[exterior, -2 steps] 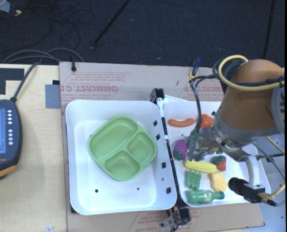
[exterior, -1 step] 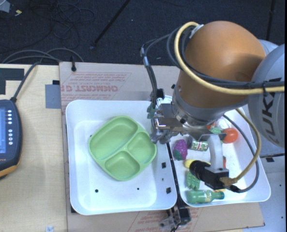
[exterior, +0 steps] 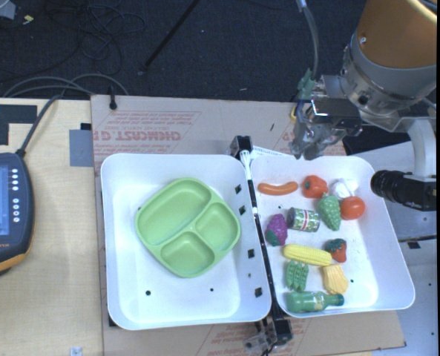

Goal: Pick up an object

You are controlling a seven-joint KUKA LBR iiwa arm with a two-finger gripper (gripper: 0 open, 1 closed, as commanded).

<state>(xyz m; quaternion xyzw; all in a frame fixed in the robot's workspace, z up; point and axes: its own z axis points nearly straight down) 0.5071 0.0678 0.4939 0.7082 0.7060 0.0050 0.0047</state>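
While toy foods fill 1 bin, another holds a green plate.

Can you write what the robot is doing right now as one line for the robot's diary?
arm: above right bin's far edge | gripper: holding nothing seen | toys: lying in right bin | green plate: in left bin

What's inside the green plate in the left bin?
Nothing visible: all three compartments of the green plate look bare. Whatever lies under it in the left bin is covered.
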